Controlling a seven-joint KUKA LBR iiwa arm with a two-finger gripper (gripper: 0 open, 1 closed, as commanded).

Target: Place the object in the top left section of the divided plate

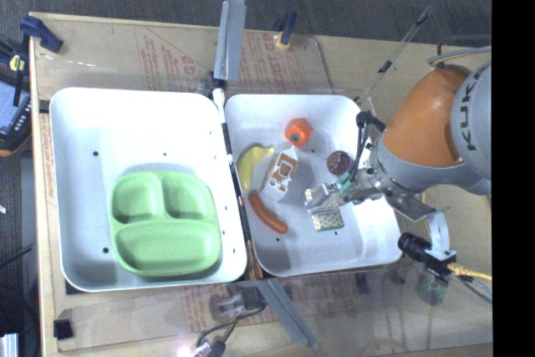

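A green divided plate point(165, 224) lies in the left bin point(84, 121), its two small sections at the top and one wide section below. The right bin point(351, 251) holds an orange piece point(298, 130), a yellow banana point(248, 163), a small white carton point(282, 172), a red-brown sausage point(267, 213), a dark round piece point(338, 161) and a speckled square piece point(328, 219). My gripper point(322, 195) hangs low over the right bin, just above the speckled piece and right of the carton. Nothing can be made out between its fingers.
The grey arm with its orange band point(426, 130) comes in from the right across the right bin's rim. A metal bar point(230, 38) stands behind the two bins. Clamps and cables lie along the bench's edges.
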